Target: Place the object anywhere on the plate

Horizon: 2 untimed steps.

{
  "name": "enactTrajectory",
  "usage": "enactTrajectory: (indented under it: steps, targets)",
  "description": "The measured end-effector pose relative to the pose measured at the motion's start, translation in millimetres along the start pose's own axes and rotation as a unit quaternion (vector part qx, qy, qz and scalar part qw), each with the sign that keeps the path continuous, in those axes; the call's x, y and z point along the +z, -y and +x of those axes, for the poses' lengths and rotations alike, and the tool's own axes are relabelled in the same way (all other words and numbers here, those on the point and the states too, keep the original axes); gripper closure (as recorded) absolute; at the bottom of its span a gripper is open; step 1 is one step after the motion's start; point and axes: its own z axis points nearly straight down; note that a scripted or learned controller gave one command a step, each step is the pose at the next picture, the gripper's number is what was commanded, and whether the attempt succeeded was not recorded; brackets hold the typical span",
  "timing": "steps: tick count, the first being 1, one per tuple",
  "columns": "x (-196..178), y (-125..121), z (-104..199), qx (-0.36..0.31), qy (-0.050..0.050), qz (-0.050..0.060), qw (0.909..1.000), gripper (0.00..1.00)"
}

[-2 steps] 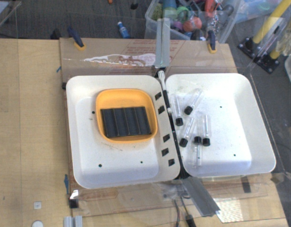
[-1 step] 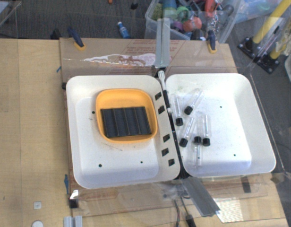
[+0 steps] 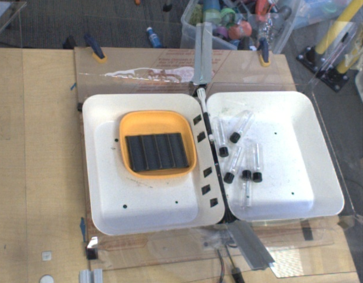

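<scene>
Here we are, looking down on the two bins, and what the gripper is doing, wide, narrow or holding something, I cannot tell from here, so I'll place things against each other instead.

In the left bin (image 3: 105, 208) sits the orange plate (image 3: 155, 118), a rounded square dish, roughly in the middle and a little toward the far wall. And there it is: the black ribbed block (image 3: 157, 152) lies flat on the plate, well inside the rim, its ridges running front to back. It covers most of the dish floor, leaving orange showing all around, widest on the far side.

Over in the right bin (image 3: 302, 158), a loose scatter of clear tubes (image 3: 254, 156) with black caps (image 3: 234, 137), lying on their sides in the half nearest the shared wall. Some cross or touch each other; exactly how many there are is hard to say, as the clear bodies almost vanish against the white.

Both bins rest on a cardboard sheet (image 3: 140, 61), held at its far edge by a blue clamp (image 3: 97, 52), on the wooden bench (image 3: 34, 158). Beyond the bench stands a clear crate (image 3: 240, 13) heaped with colourful odds and ends.
</scene>
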Motion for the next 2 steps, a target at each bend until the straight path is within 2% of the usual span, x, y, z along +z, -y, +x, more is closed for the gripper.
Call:
enactTrajectory:
  steps: [1, 2]
  targets:
    - [0.3, 0.3, 0.4, -0.194, 0.000, -0.001, 0.9811, 1.00]
    - [0.3, -0.1, 0.1, -0.276, 0.000, -0.001, 0.9612, 1.00]
